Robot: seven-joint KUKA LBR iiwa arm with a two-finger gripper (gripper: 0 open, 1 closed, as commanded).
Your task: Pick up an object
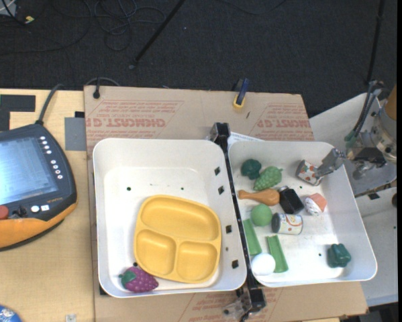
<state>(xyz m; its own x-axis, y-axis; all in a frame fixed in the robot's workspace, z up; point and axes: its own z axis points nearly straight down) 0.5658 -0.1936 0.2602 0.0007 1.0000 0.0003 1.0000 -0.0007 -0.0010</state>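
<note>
Gripper point(335, 159) is seen at the right bin's point(362, 250) upper right rim, beside a small red-and-white carton point(308, 172); finger state cannot be told. Nothing is seen held.

We see a teach pendant point(23, 180) lying on the tabletop point(39, 280) left of the bins, printed cardboard point(167, 116) beneath them, a blue-and-yellow clamp point(240, 94) at its far edge, and cables point(120, 12) across the dark floor.
</note>
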